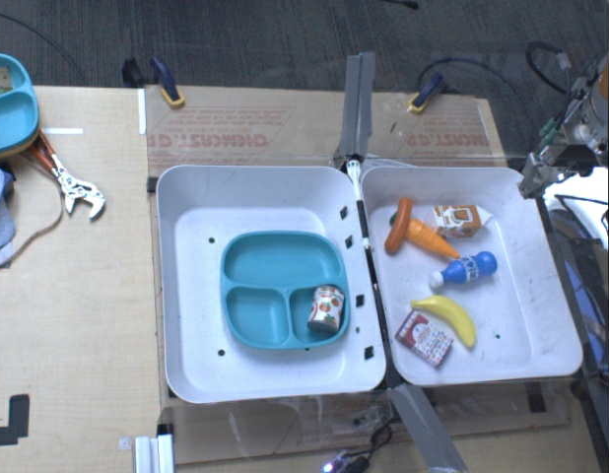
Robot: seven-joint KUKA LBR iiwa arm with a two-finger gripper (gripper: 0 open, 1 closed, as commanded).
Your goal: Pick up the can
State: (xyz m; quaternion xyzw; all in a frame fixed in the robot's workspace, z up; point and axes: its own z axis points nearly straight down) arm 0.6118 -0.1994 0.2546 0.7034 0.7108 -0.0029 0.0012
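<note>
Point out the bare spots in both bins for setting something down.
Left bin: bare floor left of the teal tray; the can fills the tray's lower-right compartment. Right bin: bare along its right side; crowded around carrot, bottle, banana.

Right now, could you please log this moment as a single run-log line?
small printed can: lying in teal divided plate's lower-right compartment, left white bin | gripper: at right bin's far right edge, apart from can | grasp: not yet made

Wooden bench (78,294) — two white bins (186,264), wrench (78,193), blue dish (9,101), cardboard sheet (255,126)
</note>
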